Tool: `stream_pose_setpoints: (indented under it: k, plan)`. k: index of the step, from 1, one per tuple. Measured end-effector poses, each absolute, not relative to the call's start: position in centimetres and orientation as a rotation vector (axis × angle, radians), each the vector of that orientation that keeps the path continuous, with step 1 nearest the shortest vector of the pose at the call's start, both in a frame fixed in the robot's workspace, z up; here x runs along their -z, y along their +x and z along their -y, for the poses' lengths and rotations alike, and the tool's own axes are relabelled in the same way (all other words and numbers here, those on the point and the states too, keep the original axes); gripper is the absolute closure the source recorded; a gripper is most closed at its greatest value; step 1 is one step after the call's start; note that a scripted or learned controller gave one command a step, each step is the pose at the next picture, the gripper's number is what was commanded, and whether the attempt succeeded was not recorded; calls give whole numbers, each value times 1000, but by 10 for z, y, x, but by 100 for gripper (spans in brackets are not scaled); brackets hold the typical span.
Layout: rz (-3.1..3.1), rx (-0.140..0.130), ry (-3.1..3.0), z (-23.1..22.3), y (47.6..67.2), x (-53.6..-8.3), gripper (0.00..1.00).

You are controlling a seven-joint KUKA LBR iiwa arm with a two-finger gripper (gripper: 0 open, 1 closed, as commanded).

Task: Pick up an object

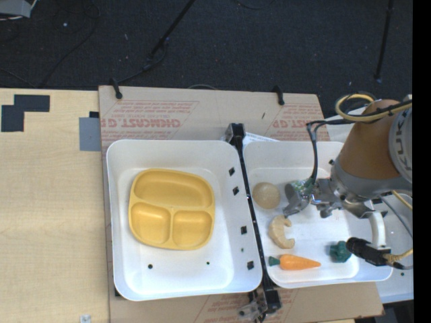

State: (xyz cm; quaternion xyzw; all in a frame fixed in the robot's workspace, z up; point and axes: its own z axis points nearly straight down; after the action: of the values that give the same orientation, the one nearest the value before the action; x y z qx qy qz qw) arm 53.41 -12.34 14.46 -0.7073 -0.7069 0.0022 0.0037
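Approach step: the end effector [294, 202] hangs low in the right bin [296, 155], between a tan ball [266, 195] and a pale curved piece [281, 232]; finger state cannot be told. Next: centre over one object.

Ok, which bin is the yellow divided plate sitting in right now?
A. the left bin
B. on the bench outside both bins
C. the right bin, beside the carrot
A: the plate lies flat in the left bin, while the carrot lies in the right bin, across the divider from it.
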Motion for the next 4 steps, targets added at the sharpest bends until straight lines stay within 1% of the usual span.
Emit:
stream_pose_setpoints:
  k: [1, 2, 3, 4]
  plan:
    - [2219, 5, -2222, 123, 536, -95, 0]
    - [2219, 5, -2225, 124, 537, -108, 100]
    - [2224, 1, -2220, 122, 544, -168, 100]
    - [2223, 1, -2221, 124, 536, -215, 100]
